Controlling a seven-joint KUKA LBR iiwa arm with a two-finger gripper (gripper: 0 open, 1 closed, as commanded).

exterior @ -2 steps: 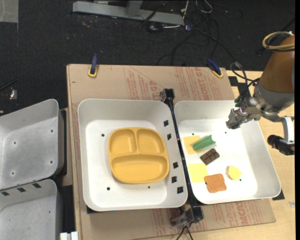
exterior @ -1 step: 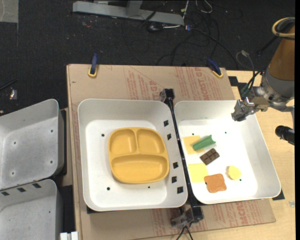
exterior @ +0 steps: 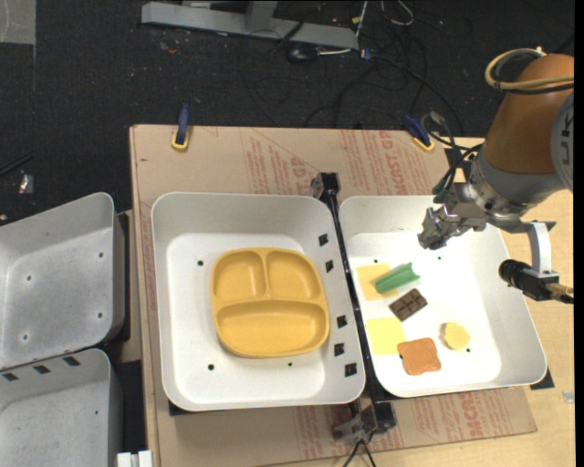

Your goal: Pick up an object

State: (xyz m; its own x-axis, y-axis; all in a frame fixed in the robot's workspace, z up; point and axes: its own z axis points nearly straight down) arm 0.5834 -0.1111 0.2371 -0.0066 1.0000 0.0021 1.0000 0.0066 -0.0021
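Lying slantwise, green block [exterior: 395,277], long axis rising rightward

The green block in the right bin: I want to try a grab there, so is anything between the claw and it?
Nothing visible stands between them. The claw hovers over bare floor at the back of the right bin; the green block lies nearer the camera, resting on a yellow piece.

Below me the table [exterior: 237,155] is a tan board with faded red print. Two blue clamps [exterior: 182,128] grip its far edge. Beyond that edge, black cables [exterior: 383,46] trail over dark speckled floor [exterior: 73,64], beside a grey metal bar [exterior: 246,23].
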